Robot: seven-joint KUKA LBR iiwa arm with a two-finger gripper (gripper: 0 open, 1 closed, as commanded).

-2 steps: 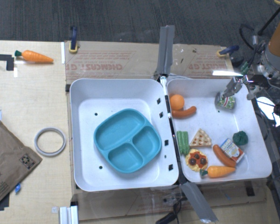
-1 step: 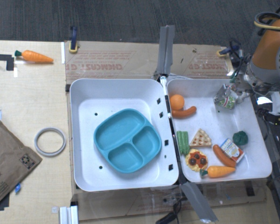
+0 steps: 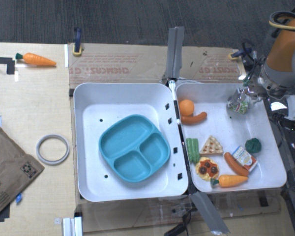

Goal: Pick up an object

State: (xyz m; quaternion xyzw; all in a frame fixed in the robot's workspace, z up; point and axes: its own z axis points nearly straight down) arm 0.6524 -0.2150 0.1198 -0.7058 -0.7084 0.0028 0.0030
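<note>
The right bin (image 3: 265, 181) holds an orange ball (image 3: 187, 107), a curved sausage (image 3: 194, 118), a green pickle (image 3: 192, 150), a sandwich wedge (image 3: 211, 145), a small pizza (image 3: 207, 168), a carrot (image 3: 229, 181), a second sausage (image 3: 235, 163), a small carton (image 3: 246, 157) and a dark green lump (image 3: 253, 144). My gripper (image 3: 238, 103) hangs over the bin's far right corner, apart from all of these. A greenish glint sits at its tip; I cannot make out what it is. The left bin (image 3: 88, 181) holds a blue divided plate (image 3: 134, 147).
On the bench to the left lie another carrot (image 3: 35, 59), a tape ring (image 3: 52, 148) and a brown cardboard box (image 3: 5, 171). A grey divider (image 3: 175, 48) stands between the bins at the back. Clamps (image 3: 77, 39) grip the cardboard backing.
</note>
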